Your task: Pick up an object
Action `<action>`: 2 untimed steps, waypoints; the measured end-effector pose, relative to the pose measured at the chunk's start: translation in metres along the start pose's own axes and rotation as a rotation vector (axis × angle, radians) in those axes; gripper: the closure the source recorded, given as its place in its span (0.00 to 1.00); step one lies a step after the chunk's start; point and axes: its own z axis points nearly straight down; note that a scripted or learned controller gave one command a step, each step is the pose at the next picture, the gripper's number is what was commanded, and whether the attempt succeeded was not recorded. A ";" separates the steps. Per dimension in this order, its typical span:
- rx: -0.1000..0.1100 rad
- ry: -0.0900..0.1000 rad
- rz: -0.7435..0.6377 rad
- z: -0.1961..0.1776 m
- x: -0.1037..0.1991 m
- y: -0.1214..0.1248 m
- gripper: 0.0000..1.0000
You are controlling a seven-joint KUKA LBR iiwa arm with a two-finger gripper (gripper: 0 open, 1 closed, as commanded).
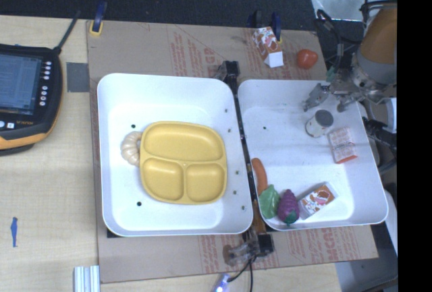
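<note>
My gripper [330,102] hangs over the back right part of the right bin [270,115], its fingers spread open with nothing between them. Just below it a small grey can [318,123] lies on the bin floor. A flat red and white packet [342,145] rests to the can's right. Along the bin's front edge lie an orange carrot [259,174], a green vegetable [269,201], a purple bunch of grapes [288,206] and a small carton [316,200].
The left bin [121,203] holds a yellow divided plate [183,162] with a beige item [129,147] at its left side. Behind the right bin stand a small carton [268,46] and a red tomato [307,58]. A tablet [23,95] lies far left.
</note>
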 end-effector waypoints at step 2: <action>0.000 0.000 0.000 0.006 0.000 0.000 0.00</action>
